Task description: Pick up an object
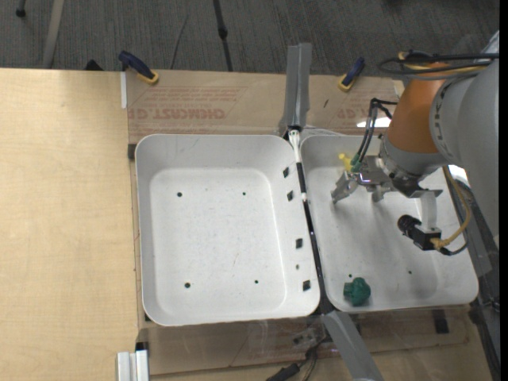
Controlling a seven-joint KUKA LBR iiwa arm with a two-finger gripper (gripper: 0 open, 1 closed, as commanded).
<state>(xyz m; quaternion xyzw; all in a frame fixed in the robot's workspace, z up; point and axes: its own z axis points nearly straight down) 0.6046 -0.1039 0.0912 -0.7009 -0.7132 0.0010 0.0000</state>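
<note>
One green object [357,290] lies in the right bin [452,292] (near its front edge), pincer [359,190] spread open, holding nothing.

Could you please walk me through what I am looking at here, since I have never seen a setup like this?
This is one picture from a camera fixed above a bench, looking down at a slant. The grey machine with the orange band is a robot arm, reaching in from the picture's right. At its end is a gripper, a two-finger hand for picking things up; it hangs over the right bin. Nothing can be seen between its fingers.

Two shallow white bins sit side by side on the bench. The left bin is the larger in the picture. In the right bin a small green object lies near the front edge, apart from the gripper. Two blue and yellow clamps hold the cardboard sheet at the back.
</note>
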